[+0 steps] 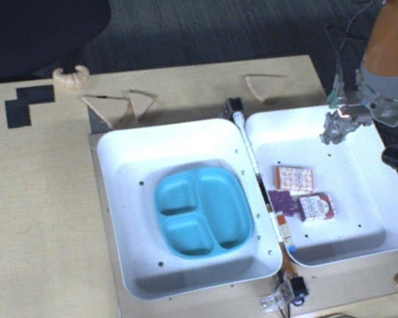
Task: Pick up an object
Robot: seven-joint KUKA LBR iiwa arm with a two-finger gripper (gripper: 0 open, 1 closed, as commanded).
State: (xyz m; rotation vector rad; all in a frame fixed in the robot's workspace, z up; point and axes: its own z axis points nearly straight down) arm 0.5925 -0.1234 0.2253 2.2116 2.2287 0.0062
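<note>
Hovering over the right white bin's (378, 165) far right corner, the pincer (335, 129) grips nothing I can see; whether it's open or closed, I cannot tell. The flat orange-and-white packet (294, 177) and maroon sachet (315, 207) lie near the left wall, thin enough to slip a grasp.

Right bin (385, 215) is mostly open floor, just two packets (294, 177) (315, 207) left of center; blue tray (203, 209) hogs the left bin (128, 202).

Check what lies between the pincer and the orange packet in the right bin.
Camera view: bare white bin floor separates the pincer from the orange packet; nothing lies there.
</note>
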